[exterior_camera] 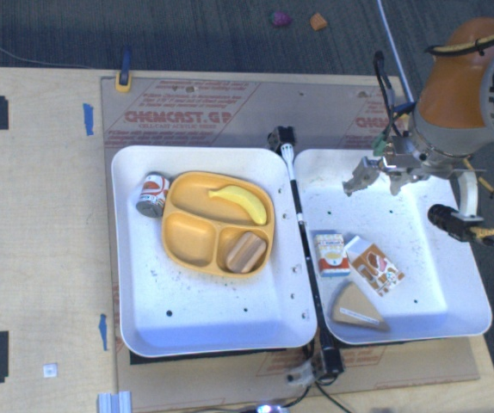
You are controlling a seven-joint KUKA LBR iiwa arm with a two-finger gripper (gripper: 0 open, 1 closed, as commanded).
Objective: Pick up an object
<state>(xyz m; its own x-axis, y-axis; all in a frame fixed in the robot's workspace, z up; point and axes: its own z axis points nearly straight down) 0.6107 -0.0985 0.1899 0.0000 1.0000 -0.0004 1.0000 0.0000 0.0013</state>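
My gripper (373, 182) hovers over the back part of the right bin (462, 317), open, with nothing between its fingers. Toward the front of that bin lie a small white and red carton (331, 254), an orange and white packet (377, 268) and a tan wedge (356, 310), all well clear of the gripper. The left bin (144, 317) holds a yellow divided tray (187, 235) with a banana (240, 201) in its back compartment and a brown roll (245, 250) in its front right one. A red and white can (152, 194) lies beside the tray's left edge.
The two bins meet along a dark divider (303, 248). Both stand on a cardboard sheet (187, 110) on the wooden bench. A thin white rod (389, 24) slants up behind the right bin. Two small objects lie on the dark floor (299, 20) beyond.
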